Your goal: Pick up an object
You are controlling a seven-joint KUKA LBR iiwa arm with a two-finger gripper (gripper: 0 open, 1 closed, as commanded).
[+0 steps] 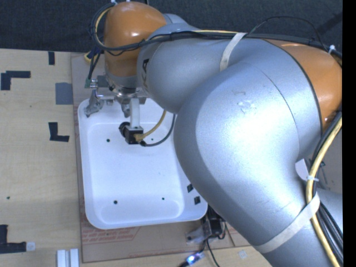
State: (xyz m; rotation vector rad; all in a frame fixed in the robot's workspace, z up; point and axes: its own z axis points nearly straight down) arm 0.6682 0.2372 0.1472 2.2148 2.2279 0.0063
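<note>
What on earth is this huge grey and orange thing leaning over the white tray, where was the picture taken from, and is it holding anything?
It is a robot arm, grey with an orange band above its wrist. One fixed camera looks down on the wooden bench at a slant, so the arm, reaching in from the right, looms large. At its tip is the gripper, its metal hand, which hangs over the far end of a shallow white bin. The bin floor in view is plain white with a few small dark dots. I cannot make out anything held.
</note>
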